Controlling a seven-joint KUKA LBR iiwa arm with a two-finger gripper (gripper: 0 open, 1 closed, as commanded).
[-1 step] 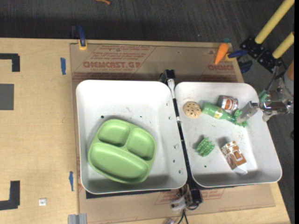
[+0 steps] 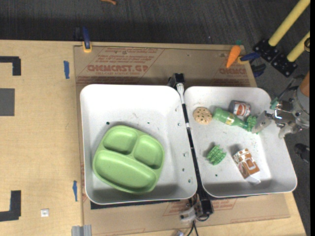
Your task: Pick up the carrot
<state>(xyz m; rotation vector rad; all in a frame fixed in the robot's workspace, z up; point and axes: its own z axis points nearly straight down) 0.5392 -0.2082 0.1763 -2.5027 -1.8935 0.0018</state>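
Carrot, small orange plastic piece with green top (image 2: 233, 55), lies outside the bins on the cardboard sheet (image 2: 118, 65) near its far right corner; gripper (image 2: 275, 116), finger state not discernible, should be raised from the right white bin's (image 2: 275, 181) right edge, carried there and lowered astride it.

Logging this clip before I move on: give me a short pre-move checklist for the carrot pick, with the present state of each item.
1. Carrot located: ok. The carrot lies on the cardboard beyond the right bin, not in either bin.
2. Gripper over carrot: not ok. The gripper sits at the right bin's right rim, far from it.
3. Carrot unobstructed: ok; nothing lies on it, though a blue clamp is close by.
4. Gripper free of load: cannot tell.
5. Path avoids green bottle: cannot tell.
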